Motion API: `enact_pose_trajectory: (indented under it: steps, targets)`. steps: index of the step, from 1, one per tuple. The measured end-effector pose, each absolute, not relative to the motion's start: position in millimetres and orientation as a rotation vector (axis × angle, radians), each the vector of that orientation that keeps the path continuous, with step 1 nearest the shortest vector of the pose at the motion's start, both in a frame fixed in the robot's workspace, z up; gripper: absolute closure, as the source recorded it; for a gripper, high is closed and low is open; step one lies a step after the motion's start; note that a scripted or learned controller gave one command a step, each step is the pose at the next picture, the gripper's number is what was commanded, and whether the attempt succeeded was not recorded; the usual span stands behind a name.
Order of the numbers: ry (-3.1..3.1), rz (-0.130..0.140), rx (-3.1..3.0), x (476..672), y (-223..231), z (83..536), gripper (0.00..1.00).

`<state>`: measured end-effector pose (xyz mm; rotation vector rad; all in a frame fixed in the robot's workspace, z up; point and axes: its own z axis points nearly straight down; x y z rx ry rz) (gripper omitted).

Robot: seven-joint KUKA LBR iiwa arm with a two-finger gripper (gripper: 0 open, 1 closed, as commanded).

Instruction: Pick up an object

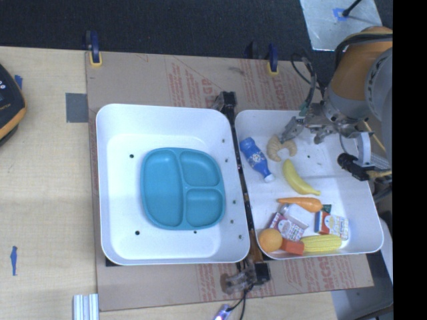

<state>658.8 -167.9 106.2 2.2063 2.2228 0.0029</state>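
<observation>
My pincer hangs over the far end of the right bin, its metal fingers spread apart and clamping nothing. Just beside it lies one curled tan croissant. Nearby, one glossy blue bottle points its white cap toward the near edge, and one smooth yellow banana runs likewise. The left bin holds one blue three-part tray.

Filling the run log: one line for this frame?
gripper over right bin | above croissant | nothing held | bottle, banana untouched
</observation>
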Motion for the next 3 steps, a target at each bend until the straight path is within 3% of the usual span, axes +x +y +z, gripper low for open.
enact_pose_trajectory:
  steps: [1, 2, 3]
  targets:
    - [2.227, -0.006, 2.219, 601.9, -155.8, 91.6, 0.00]
    - [2.228, -0.002, 2.218, 656.5, -127.7, 92.2, 0.00]
    - [2.228, -0.005, 2.218, 598.0, -128.2, 99.3, 0.00]
